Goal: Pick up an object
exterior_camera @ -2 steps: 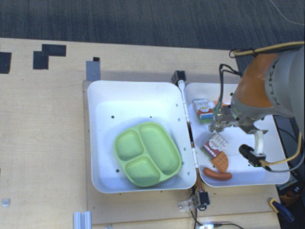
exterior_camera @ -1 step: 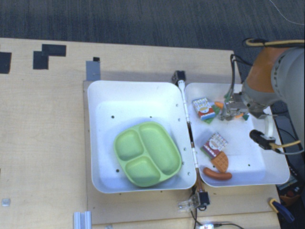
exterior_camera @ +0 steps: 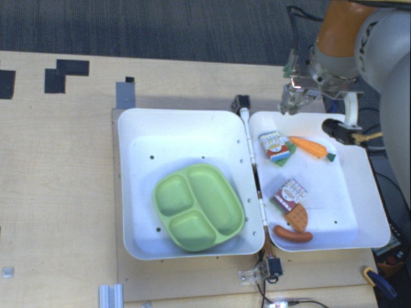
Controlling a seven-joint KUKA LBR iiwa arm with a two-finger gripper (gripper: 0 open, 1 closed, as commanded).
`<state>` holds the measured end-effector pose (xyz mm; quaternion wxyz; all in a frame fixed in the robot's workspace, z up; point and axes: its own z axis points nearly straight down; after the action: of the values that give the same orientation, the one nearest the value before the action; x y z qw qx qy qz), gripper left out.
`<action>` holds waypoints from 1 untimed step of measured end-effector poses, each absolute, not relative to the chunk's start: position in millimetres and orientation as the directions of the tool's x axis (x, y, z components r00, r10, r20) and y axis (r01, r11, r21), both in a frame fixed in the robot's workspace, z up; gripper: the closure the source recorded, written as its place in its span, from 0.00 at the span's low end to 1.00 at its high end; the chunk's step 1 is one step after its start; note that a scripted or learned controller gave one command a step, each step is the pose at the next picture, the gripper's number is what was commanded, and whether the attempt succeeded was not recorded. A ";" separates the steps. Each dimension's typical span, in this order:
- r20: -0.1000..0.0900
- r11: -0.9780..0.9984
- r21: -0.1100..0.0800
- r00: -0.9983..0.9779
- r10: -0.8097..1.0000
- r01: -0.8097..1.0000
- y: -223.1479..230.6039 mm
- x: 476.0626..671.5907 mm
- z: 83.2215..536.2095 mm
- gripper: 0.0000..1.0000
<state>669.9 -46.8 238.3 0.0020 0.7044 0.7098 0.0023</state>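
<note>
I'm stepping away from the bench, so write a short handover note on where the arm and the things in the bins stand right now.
Gripper: above the far edge of the right bin, nothing seen between its fingers; open or shut cannot be told.
Right bin: toy carrot and small carton at the far end; a second carton, waffle piece and sausage at the near end.
Left bin: green divided plate.
Done: nothing picked yet.
Left: lower, grasp one object, lift.
</note>
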 end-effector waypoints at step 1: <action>0.000 0.007 0.004 -0.007 1.000 1.000 -47.6 669.3 237.3 0.00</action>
<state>669.3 -47.6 237.3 0.0014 0.7046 0.7096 0.0012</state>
